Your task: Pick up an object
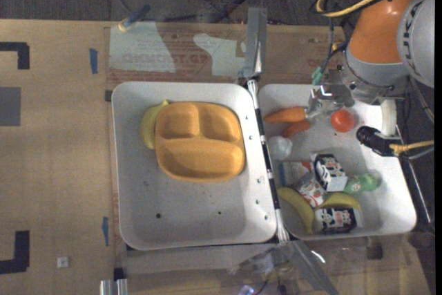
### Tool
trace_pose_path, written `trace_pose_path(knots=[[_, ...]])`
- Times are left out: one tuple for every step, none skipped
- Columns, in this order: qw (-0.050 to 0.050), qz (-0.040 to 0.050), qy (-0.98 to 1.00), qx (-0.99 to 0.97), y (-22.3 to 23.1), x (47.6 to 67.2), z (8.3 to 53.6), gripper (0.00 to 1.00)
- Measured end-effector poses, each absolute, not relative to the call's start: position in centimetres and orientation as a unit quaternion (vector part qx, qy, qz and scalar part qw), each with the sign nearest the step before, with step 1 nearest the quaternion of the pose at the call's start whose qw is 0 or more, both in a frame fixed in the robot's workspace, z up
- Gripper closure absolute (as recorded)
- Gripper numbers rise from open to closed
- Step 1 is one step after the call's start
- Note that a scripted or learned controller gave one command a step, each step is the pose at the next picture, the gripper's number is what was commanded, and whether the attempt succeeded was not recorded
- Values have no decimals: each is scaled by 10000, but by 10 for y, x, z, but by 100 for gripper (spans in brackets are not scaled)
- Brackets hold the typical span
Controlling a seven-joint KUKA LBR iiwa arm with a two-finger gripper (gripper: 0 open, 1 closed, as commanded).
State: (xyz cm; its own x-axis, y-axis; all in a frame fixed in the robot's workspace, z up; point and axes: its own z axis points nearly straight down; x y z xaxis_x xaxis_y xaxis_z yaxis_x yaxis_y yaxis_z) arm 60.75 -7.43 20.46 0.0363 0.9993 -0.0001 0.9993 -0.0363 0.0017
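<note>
Camera view puts the gripper [322, 104] low over the right bin [400, 207], at the carrot [285, 115] near the top wall — likely the reach step; next it must close and lift. Whether it has hold I cannot tell. Nearby lie a tomato [342, 121], banana [297, 207] and cartons [330, 171]; the left bin [131, 148] holds an orange tray [199, 140].

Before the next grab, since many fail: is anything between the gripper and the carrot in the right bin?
Nothing visible. The gripper sits right at the carrot's thick end, with a second orange piece just below and a red ball to its right.
</note>
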Motion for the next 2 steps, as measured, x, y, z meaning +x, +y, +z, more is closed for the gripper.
trace_pose_path(knots=[[31, 7, 7859, 6184, -132, 657, 324, 100], [-6, -3, 8485, 5292, -153, 600, 279, 100]])
